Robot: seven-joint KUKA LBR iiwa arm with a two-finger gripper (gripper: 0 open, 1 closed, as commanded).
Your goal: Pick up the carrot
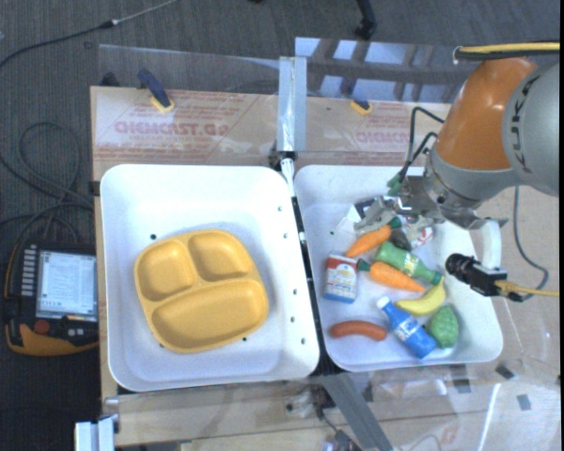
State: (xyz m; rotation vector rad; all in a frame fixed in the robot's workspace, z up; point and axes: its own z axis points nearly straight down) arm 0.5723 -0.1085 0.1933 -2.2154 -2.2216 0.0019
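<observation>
The carrot (368, 241) lies in the right bin (312, 252), tilted, just below the jaws; a second one (396, 276) is near, w/ green bottle (406, 260) between. Jaws' state: cannot tell, fingers hidden; risk: crowded pile, grip may catch the bottle or slip off the tapered end.

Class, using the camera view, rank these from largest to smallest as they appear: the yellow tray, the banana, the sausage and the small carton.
1. Yellow tray, by far the largest.
2. Banana, sausage and carton look too alike to rank: banana and sausage are similar in length, the carton shorter but wider.
</observation>
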